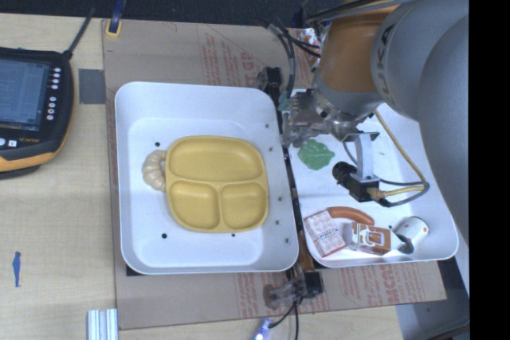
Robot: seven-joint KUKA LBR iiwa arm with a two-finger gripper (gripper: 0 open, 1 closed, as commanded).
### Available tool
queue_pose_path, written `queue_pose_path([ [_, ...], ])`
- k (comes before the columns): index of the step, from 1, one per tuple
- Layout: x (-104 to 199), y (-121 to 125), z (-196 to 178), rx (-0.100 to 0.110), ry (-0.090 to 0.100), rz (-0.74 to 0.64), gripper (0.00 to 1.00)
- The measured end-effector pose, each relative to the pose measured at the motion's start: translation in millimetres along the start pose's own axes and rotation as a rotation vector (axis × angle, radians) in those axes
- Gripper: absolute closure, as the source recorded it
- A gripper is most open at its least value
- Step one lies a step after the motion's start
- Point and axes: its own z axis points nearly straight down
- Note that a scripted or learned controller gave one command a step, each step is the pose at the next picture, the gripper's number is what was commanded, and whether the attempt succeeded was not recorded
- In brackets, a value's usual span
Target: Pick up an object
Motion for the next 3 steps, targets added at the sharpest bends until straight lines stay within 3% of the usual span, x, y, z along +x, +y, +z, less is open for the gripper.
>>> queue_pose_path([
  [1,0,0,0,0.000,0.000,0.000,0.00],
  [2,-40,14,0,-0.002,0.001,0.004,0.00],
  [3,-113,24,-2,-0.002,0.000,0.005,0.00],
])
